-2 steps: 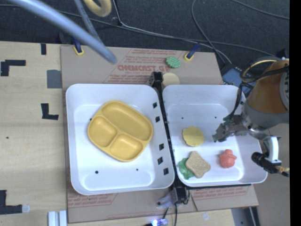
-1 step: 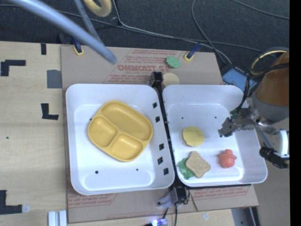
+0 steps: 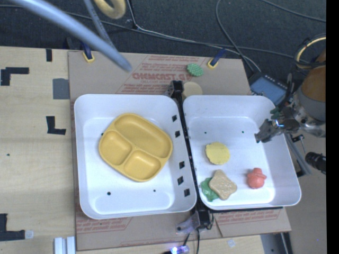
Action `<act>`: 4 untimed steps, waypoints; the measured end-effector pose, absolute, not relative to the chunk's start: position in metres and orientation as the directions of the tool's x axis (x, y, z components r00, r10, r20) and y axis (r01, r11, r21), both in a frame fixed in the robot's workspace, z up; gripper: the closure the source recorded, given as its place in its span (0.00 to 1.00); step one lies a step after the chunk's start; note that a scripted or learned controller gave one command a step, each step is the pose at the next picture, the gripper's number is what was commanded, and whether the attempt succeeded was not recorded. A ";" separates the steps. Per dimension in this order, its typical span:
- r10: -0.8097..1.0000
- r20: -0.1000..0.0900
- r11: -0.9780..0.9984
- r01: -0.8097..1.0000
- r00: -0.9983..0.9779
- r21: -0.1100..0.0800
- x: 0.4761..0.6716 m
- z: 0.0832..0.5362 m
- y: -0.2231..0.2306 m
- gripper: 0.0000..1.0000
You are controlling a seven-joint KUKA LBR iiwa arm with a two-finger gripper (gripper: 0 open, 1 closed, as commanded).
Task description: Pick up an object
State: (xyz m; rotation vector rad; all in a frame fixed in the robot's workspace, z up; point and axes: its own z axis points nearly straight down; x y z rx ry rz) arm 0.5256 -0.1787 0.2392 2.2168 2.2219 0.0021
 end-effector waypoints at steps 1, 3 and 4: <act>1.000 0.000 0.002 1.000 -0.002 0.000 0.526 0.239 -0.178 1.00; 1.000 0.000 0.005 1.000 -0.005 -0.002 0.552 0.219 -0.076 1.00; 1.000 0.001 0.006 1.000 -0.006 -0.001 0.567 0.226 -0.017 1.00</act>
